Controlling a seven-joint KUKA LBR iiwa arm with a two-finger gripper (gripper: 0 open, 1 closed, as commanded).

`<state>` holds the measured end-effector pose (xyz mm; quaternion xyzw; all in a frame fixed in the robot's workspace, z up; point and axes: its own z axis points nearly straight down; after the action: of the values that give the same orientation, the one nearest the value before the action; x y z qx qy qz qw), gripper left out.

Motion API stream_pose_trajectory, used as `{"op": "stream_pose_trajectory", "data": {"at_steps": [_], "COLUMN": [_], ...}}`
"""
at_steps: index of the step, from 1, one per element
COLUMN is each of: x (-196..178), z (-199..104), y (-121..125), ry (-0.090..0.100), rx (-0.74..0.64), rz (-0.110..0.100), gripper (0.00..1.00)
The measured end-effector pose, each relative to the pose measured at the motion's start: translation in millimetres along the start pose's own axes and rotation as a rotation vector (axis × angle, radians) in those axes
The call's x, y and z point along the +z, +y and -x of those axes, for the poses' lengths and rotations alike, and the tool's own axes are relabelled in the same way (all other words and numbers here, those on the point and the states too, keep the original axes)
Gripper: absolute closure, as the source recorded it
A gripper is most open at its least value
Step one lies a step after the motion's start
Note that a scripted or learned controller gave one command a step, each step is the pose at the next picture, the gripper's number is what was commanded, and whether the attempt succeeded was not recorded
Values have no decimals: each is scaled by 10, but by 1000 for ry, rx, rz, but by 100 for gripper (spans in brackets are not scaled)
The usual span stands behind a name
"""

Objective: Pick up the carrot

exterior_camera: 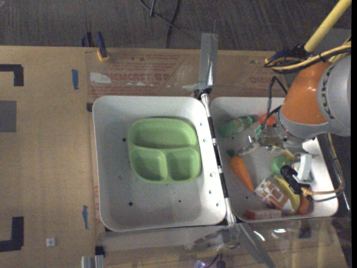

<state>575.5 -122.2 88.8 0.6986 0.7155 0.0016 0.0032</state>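
Looking down at a slant on a tan counter (44, 166) carrying two shallow white bins side by side. Reaching in from the right with the grey arm (337, 94), its orange band (304, 102) sitting above the wrist, and hanging the hand (258, 141) over the upper middle of the right bin (330, 208). Not being able to tell whether the hand is released or clenched, with its metal parts blurring together from this angle. Finding the carrot (242, 172) lying flat on the floor of that same bin, left of centre, just below and to the left of the hand and seemingly apart from it, thick end pointing toward the upper left and tip slanting toward the lower right. Spotting a green bottle (231, 127) near the bin's upper left corner, a small orange thing (268, 118) just to its right, and a round green piece (279, 163) to the right of the carrot. Picking out, along the lower part of the bin, an orange-and-white carton (269, 191) just beside the carrot's tip, a yellow banana-shaped piece (288, 193) lying against the carton, and a red block (262, 213) by the bottom wall. Seeing a green divided plate (164, 149) resting in the left bin (109, 194), compartments facing up, well apart from the carrot. Noticing blue tape (75, 78) sticking to the counter, left of the bins.
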Motion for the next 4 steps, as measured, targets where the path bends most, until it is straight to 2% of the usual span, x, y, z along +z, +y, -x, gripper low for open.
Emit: {"op": "stream_pose_trajectory", "data": {"at_steps": [1,2,3,4], "x": [-964,-961,-8,-115], "z": [-609,-412,-151,-125], "y": [32,-610,-535,-521], "ry": [3,3,1,-6], "rx": [-195,-164,-182,-179], "rz": [-4,-7,4,11], "gripper": [0,0,0,100]}}
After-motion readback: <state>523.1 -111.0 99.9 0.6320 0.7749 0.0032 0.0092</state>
